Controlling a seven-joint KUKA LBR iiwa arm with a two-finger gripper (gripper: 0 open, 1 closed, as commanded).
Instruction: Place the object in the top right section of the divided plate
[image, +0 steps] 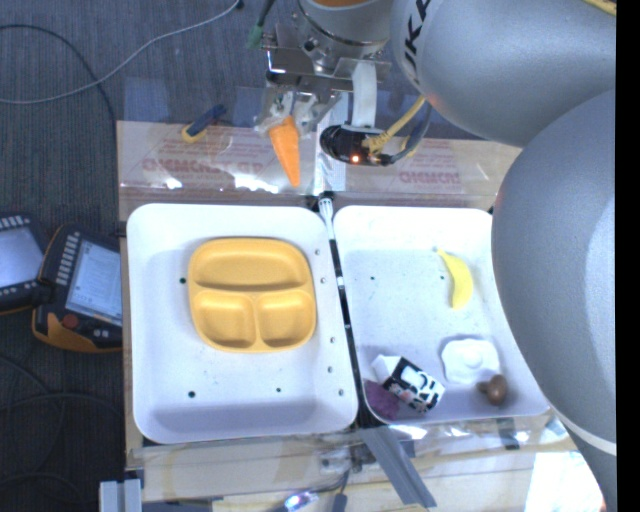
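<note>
White bins (150, 330) on bench | grey carpet (60, 130) around | tool (290, 118) clamps orange carrot (287, 150)

The yellow plate (252, 293) lies alone in the left bin (150, 400) with bare white floor all around it and open air above, while the right bin (400, 250) is crowded along its near side by a banana (459, 279), a white lump (468, 359) and a black-and-white packet (412, 384).
</note>
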